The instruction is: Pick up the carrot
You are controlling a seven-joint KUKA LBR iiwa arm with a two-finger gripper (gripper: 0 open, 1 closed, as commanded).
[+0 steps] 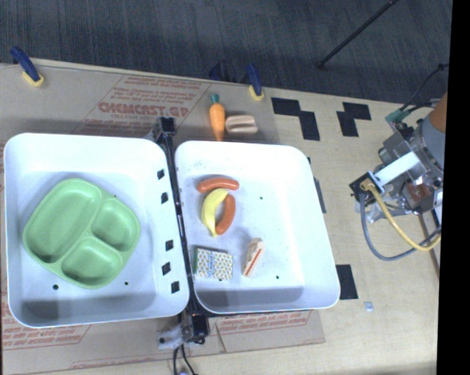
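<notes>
Grey arm [430, 143], orange band [440, 112], looping grey cable [370, 238].

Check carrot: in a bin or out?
Out. The carrot lies on the bench past the far rim of the right bin, beside a bun-like toy.

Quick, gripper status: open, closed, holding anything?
Gripper: open or closed cannot be told from this view. It is not holding the carrot, which lies on the bench behind the right bin.
</notes>
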